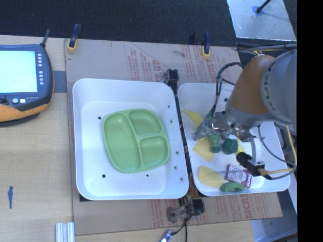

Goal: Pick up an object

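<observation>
Over the right bin point(282, 185), reaching in from three o'clock: grey arm point(262, 92) with its orange band, ending in the gripper point(211, 130) low above the bin's ten o'clock part. Cannot tell whether spread, pressed together or pinching anything; too small and shadowed to judge.

Just at six o'clock of the gripper, touching or nearly touching it: a small teal object point(216, 144). Beside that, at its three o'clock: a dark green round object point(230, 145). At nine o'clock of the teal object: a flat yellow piece point(203, 150). Toward eleven o'clock of the gripper, near the bin's wall: a curved yellow piece point(193, 117). Along the bin's six o'clock edge: another yellow piece point(209, 176), a green ring-like object point(232, 187) just beside it, and a small pink packet point(236, 174) touching the ring's twelve o'clock side.

In the left bin point(88, 135), lying flat and slightly turned: a green divided plate point(136, 140). Well apart at nine o'clock, on the bench: a control tablet point(22, 79) with a lit screen.
</observation>
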Controlling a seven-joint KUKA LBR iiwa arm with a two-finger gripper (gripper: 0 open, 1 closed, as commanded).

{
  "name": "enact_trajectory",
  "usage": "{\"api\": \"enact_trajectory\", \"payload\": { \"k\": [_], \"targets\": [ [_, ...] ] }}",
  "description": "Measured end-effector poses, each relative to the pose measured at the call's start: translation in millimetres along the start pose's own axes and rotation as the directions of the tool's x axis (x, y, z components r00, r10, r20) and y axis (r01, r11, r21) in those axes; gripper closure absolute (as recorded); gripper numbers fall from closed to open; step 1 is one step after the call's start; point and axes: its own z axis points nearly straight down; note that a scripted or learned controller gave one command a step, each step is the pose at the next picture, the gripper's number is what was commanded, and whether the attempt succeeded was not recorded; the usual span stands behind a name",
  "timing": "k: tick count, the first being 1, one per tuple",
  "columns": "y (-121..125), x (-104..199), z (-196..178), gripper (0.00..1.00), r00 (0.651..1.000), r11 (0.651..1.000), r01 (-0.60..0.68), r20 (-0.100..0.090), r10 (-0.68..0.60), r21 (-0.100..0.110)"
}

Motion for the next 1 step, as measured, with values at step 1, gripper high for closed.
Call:
{"api": "enact_trajectory", "payload": {
  "k": [1],
  "targets": [
    [68.4,-6.2,-1.0,0.00,1.000,1.000,-0.003,0.000,0.003,-0.004]
  ]
}}
